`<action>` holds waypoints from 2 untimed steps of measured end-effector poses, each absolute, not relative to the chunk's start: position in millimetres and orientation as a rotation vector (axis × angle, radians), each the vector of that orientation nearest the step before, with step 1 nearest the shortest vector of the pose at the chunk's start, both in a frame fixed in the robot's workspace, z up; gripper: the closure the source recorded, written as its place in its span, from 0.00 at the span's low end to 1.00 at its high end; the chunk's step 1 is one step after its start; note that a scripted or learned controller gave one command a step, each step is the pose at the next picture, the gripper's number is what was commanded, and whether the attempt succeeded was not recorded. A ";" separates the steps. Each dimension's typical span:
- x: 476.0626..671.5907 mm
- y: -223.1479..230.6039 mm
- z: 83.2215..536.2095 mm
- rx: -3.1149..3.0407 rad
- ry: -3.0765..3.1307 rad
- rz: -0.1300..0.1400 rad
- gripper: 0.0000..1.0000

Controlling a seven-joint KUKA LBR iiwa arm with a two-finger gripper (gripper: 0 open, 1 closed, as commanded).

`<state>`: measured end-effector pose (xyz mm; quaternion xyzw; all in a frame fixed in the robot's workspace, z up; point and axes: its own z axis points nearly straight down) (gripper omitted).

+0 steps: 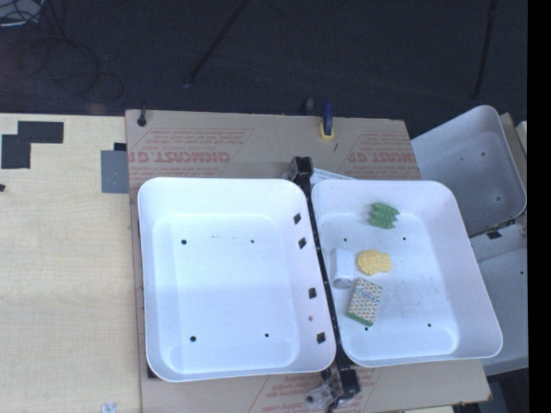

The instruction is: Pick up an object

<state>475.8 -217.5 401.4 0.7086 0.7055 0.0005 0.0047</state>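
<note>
The right bin (469, 265) holds a small green leafy piece (383, 215) near its back. A yellow round bumpy object (374, 262) lies at the bin's middle. Touching its left side is a white cylinder (344, 268). Just in front of these rests a patterned rectangular block (365, 301), tilted, with a green edge.
The left bin (172, 351) sits beside the right one, with black clips (303, 243) along the seam between them. Both stand on a brown cardboard sheet (224, 149). A grey metal plate (469, 157) stands at the far right. A blue and yellow clamp (327, 123) sits at the cardboard's back edge.
</note>
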 end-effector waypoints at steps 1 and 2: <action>520.1 -201.3 270.8 2.225 2.236 -0.009 1.00; 474.0 -213.7 303.4 2.225 2.221 -0.002 1.00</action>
